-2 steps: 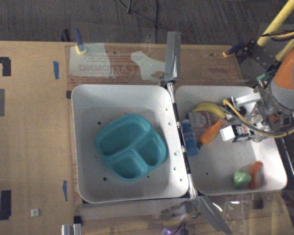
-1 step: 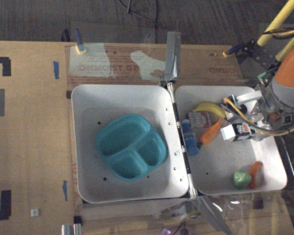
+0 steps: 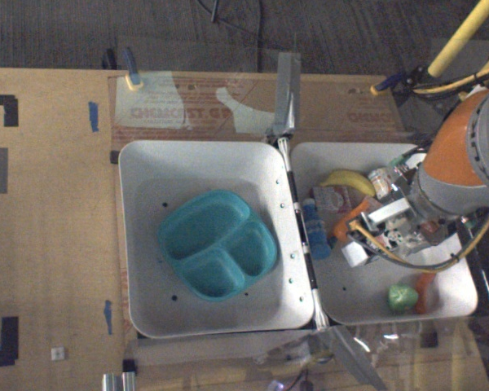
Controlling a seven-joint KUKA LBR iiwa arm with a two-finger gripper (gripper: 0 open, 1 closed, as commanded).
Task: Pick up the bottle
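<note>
One bottle (image 3: 313,229) lies near-far.

Faint reddish lettering on the cardboard sheet (image 3: 228,104) behind the bins, too blurred to read

The arm (image 3: 464,157) hides part of the right bin (image 3: 350,300) (and runs off the right edge).

Soft, even indoor light falls from above on a wooden tabletop (image 3: 49,218) and two white bins. The left bin (image 3: 147,169) is bright but not blown out, with faint shadow under a teal tray (image 3: 218,245). A clear sheet (image 3: 159,96) shows pale glare. The dark floor (image 3: 81,15) is dim. Detail is grainy and slightly soft; the arm (image 3: 464,161) looks blurred.
</note>
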